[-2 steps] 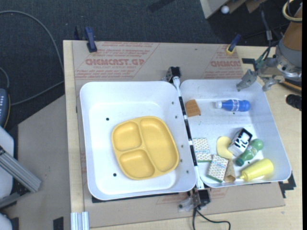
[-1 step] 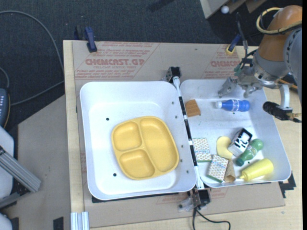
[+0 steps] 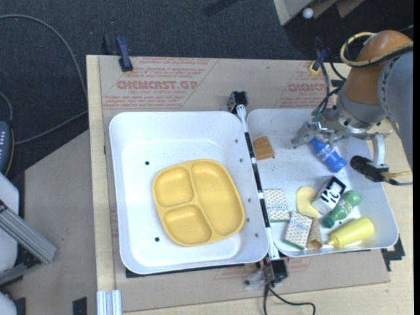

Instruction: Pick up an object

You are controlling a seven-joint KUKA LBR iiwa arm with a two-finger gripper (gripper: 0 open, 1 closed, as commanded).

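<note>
Gripper: the gripper (image 3: 319, 131) hangs low over the far part of the right bin (image 3: 387, 205), the arm (image 3: 374, 77) reaching in from the right; whether it is open or closed cannot be told from this slanted view.
Likely target: a blue bottle (image 3: 327, 153) lies on its side just beside the gripper, on its near side; nothing shows it clamped, so it reads as not yet picked up.
Step in hand: judged from the pose, the arm is at the grasp stage over the bottle, placed low so the tool can come down around it.
Other pickable things: a brown block (image 3: 264, 147) sits alone near the divider, well apart from the rest; a yellow bottle (image 3: 353, 232), a green bottle (image 3: 344, 205), a black-and-white box (image 3: 330, 193), a pale yellow piece (image 3: 306, 201) and two patterned packets (image 3: 298, 230) crowd the near corner of the right bin, touching or overlapping.
Why the crowding matters: the near-corner pile would be awkward to grip singly, whereas the blue bottle lies free on bare floor.
Left bin: the left bin (image 3: 131, 136) holds a yellow divided tray (image 3: 198, 201), flat and tilted slightly askew.
Risk: a round bottle on its side may roll away when nudged.
</note>
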